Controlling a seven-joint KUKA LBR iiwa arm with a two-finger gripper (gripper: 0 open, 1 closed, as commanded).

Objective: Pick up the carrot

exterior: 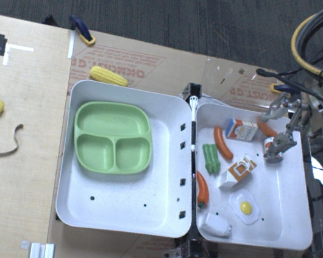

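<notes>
Orange and tapered: carrot (202, 188), lying lengthwise in the right bin (287, 206) close to its left wall, dark tip towards the near edge. Just beyond it, green pod (211, 157) and reddish sausage (223, 143). To its right, small carton (240, 170) and fried egg (247, 208). Near its tip, pale lump (216, 226).

Grey pincer (276, 149), hanging over the far right part of the same bin, well apart from the carrot. Width of opening: cannot tell from this slant.

Judged step: approach, grasp not yet made. For a clean pick:
- Travel left and towards the near edge, above the carton, before descending.
- Turn the wrist to close across the carrot's width, not along its length.
- Aim at the thick middle, clear of the pod.
- Mind the bin wall, likely to block the outer side.
- Avoid confusing it with the sausage, similar in colour.
</notes>
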